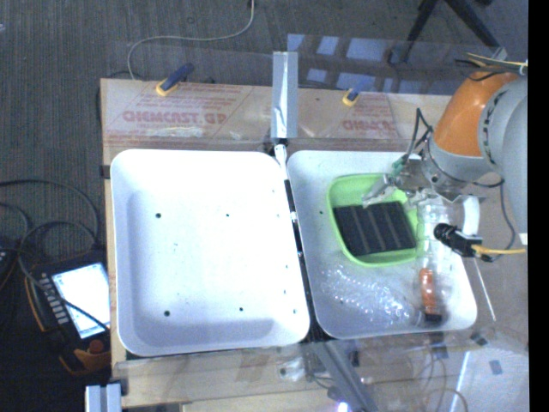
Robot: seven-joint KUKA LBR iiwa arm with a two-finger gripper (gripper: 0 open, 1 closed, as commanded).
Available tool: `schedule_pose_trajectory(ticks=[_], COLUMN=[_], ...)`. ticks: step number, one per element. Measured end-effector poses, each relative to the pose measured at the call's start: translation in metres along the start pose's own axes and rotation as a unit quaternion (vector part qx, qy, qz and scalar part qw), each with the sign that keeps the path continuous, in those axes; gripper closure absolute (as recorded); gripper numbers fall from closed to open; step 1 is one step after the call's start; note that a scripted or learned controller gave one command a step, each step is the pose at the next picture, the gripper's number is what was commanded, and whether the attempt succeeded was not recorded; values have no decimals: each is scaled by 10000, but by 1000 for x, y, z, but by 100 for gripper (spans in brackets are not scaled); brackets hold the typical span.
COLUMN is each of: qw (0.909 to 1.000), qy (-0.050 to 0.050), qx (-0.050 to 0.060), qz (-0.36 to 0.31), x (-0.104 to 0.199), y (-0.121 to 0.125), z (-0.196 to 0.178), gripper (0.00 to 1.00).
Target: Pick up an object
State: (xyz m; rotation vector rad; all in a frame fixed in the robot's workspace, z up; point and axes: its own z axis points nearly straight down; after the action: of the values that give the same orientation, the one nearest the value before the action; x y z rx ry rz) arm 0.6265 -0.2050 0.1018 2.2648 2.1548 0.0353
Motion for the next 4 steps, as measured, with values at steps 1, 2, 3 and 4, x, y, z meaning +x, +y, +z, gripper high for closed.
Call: schedule_pose_trajectory(ticks=[1,2,3,4], qw=[9991,9992,9974,9974], qy=[49,-51,-45,-50], qx=[187,98,151,153], qz=[-365,-379,701,702], x=[1,-3,-1,-1], y=[43,46,43,43], z=[3,-6,-31,-31], gripper=[0,100,100,0])
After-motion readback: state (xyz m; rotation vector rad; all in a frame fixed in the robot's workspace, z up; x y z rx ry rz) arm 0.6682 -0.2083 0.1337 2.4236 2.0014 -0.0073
